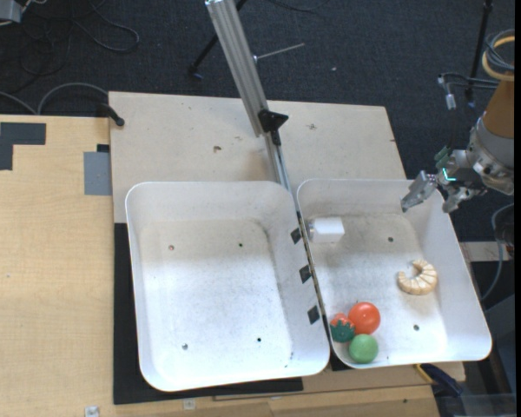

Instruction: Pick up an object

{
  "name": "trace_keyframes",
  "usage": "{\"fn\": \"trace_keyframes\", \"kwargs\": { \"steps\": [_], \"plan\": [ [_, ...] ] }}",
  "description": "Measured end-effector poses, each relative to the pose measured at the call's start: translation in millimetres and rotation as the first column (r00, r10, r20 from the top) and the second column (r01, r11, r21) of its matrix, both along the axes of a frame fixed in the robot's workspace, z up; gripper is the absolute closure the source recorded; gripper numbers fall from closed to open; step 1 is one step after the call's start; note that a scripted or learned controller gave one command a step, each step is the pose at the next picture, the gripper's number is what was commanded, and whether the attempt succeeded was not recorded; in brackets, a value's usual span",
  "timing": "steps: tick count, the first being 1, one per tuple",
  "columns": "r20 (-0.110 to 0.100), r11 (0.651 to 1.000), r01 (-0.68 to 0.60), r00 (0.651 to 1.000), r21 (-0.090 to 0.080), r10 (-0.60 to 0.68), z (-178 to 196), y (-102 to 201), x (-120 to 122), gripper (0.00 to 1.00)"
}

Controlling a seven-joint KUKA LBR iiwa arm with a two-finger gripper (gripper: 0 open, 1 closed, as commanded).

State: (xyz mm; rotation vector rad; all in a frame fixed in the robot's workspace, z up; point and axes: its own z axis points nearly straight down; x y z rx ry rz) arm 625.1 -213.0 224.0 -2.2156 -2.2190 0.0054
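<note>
Altogether five loose objects lie in the right-hand shallow white bin [443,233]. One red ball [365,317] sits near the bin's front edge, touching one green ball [363,347] just in front of it. One small dark green and red object [341,328] rests just to their left, against the two balls; its shape is too small to make out. One cream-coloured, ridged, curved piece shaped like a croissant [418,278] lies well apart from them, toward the bin's right wall. One small white block [327,228] sits near the rear left corner, beside the divider between the bins.

The left-hand shallow white bin [156,233] stands just beside the right one. Both rest on the pale wooden desk [182,137].

The end effector [436,189] hangs over the rear right rim of the right bin, with nothing between its fingers; whether they stand apart or together cannot be told. Above it shows the orange band of the grey arm [502,111].

One long grey metal rail [240,55] slants from the far side of the desk toward the gap between the bins.
</note>
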Motion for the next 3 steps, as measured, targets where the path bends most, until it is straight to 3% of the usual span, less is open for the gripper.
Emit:
{"fn": "trace_keyframes", "kwargs": {
  "steps": [1,3],
  "plan": [
    [0.004,1.000,-0.003,1.000,-0.002,0.003,2.7,0.4,1.0,0.00],
    [-0.001,1.000,-0.002,1.000,0.001,0.002,-118.9,10.3,6.6,0.00]
  ]
}}
